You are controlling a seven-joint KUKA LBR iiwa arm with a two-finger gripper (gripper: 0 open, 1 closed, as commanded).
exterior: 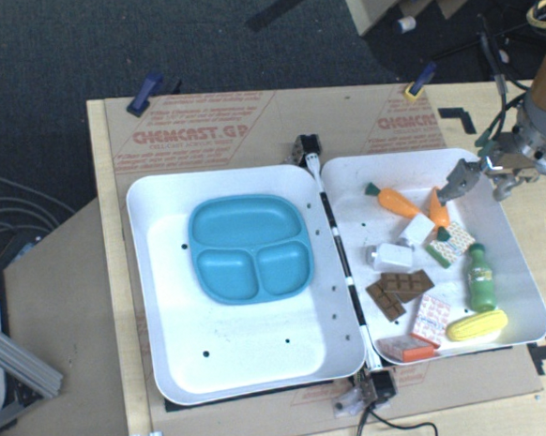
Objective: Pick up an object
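Note:
The right bin [521, 259] holds several small items. An orange carrot [399, 202] lies at its back, with a second carrot [438, 209] beside it. Also there are a patterned box [450, 243], a white block [391, 255], a brown chocolate bar [399, 292], a green bottle [480, 281], a yellow banana [477, 325], a pink-dotted packet [431, 317] and a red pen [417, 352]. My gripper [482, 185] hangs over the bin's back right corner, just right of the second carrot. It is open, with nothing between its fingers.
The left bin [170, 343] carries a blue divided plate [250, 247]. A black clamp [307, 148] sits where the two bins meet at the back. Blue clips [143, 96] hold the cardboard base.

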